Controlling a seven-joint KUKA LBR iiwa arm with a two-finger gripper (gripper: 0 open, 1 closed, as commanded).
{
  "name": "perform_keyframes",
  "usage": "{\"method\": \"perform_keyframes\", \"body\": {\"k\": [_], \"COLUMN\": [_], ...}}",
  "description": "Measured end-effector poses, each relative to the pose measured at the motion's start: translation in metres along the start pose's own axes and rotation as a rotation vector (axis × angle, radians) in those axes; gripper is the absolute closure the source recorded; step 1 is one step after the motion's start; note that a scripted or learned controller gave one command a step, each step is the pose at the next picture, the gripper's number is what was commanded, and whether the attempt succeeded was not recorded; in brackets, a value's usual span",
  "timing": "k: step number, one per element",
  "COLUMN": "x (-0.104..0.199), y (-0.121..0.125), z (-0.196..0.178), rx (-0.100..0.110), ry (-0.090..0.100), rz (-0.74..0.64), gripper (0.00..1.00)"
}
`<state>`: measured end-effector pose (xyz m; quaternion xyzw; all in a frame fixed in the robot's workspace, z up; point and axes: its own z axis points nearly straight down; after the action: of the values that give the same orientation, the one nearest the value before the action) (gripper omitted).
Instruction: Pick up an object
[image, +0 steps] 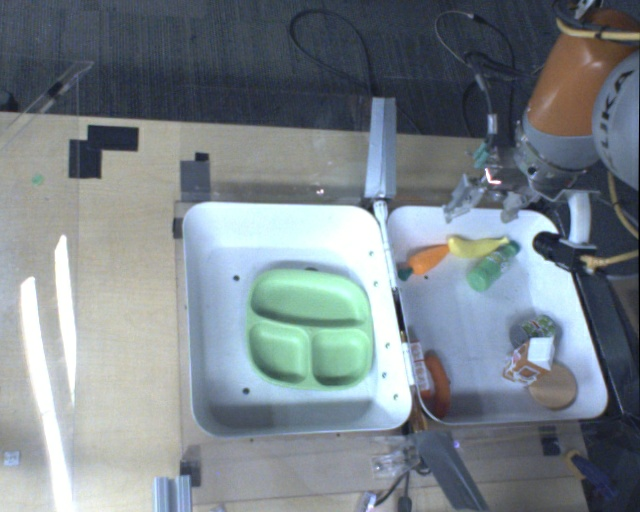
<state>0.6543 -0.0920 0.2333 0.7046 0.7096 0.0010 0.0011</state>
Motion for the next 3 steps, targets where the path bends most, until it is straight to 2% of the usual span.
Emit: {"method": "perform_keyframes", "body": {"k": [1, 2, 3], "x": [-0.058, -0.064, -0.091], "y": [-0.004, 0.014, 0.018], "z": [0.067, 0.133, 0.136], "rx": [0.000, -0.007, -0.006], "ry": [-0.001, -0.003, 0.000], "rz": [-0.041, -0.094, -0.047], "gripper": [0.00, 0.00, 0.00]}}
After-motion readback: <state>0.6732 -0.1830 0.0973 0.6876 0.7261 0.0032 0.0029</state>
